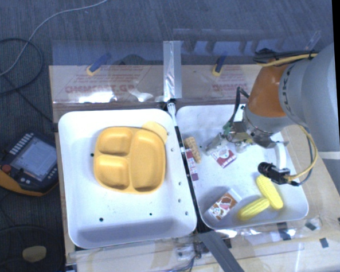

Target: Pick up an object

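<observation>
My gripper (225,138) hangs low in the upper middle of the right bin (206,117), under the orange band of the arm. A small red and white packet (225,157) lies just below it, touching or nearly touching. A short brown corn-like piece (192,149) rests by the bin's left wall. Further forward lie a second red and white packet (222,206) and two yellow banana-shaped pieces (269,191) (253,208). I see nothing lifted off the bin floor.
The left bin (83,218) bears a yellow divided tray (129,158) with a pale yellow round piece (156,129) behind it. A black cable end (271,170) dangles over the right bin. A handheld pendant (27,163) lies on the floor at the left.
</observation>
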Tool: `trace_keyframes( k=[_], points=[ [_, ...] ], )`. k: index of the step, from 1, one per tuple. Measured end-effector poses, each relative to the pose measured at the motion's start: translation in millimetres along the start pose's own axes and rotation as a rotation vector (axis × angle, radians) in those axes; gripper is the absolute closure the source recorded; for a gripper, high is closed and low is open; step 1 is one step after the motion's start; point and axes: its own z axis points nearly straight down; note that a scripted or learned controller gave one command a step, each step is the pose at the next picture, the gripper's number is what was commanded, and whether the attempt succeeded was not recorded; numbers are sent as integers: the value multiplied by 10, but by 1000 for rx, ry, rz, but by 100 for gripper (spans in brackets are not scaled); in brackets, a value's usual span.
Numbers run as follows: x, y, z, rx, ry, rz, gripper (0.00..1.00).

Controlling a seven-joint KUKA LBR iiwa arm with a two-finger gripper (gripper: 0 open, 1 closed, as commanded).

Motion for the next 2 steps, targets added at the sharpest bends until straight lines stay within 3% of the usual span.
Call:
trace_keyframes(
  k=[1, 2],
  points=[
    [10, 16, -99, -3, 2, -2, 100],
    [814, -61, -932, 11, 1, 17, 100]
  ],
)
